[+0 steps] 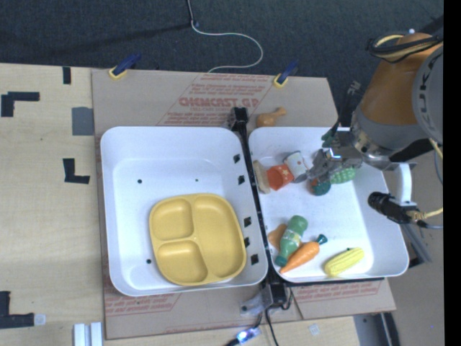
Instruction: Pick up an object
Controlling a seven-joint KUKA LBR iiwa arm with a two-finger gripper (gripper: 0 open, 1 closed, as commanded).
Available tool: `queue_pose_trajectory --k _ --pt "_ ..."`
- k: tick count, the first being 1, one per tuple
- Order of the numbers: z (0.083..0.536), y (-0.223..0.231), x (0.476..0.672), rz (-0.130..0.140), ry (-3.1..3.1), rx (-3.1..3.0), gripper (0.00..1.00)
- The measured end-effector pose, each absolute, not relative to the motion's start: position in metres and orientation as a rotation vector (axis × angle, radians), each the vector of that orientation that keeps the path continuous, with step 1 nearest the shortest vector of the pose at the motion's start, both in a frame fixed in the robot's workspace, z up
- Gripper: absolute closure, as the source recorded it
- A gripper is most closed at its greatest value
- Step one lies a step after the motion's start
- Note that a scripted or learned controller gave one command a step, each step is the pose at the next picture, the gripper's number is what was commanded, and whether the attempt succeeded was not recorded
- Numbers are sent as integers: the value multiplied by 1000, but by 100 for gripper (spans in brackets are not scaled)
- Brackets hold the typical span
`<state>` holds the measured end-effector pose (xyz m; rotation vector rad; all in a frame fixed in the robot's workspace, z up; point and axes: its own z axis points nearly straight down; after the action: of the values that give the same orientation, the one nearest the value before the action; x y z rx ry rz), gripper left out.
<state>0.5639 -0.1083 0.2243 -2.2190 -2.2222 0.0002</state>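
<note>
My gripper (322, 170) hangs low over the upper middle of the right bin (374, 222), pointing down and to the left. A green and teal toy (330, 180) lies right under and beside its tips. Just to the left are a white and grey piece (296, 163) and a red toy (279, 176). Lower in the same bin lie a green bottle-like toy (291, 237), an orange carrot (302, 255) and a yellow corn cob (343, 261). I see nothing lifted between the fingers.
The left bin (122, 193) holds a yellow divided plate (196, 238). A black divider with clips (248, 193) runs between the bins. A small tan object (269, 115) lies on the cardboard behind the right bin. The arm's grey and orange wrist (400, 92) fills the upper right.
</note>
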Motion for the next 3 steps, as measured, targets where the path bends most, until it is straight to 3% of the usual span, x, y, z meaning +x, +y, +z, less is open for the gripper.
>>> queue_pose_trajectory --k 1,2,3 --pt "216 -60 551 3 -2224 -2214 100" --pt "228 -48 549 0 -2224 -2217 100" --pt "231 -61 561 1 -2223 -2220 100"
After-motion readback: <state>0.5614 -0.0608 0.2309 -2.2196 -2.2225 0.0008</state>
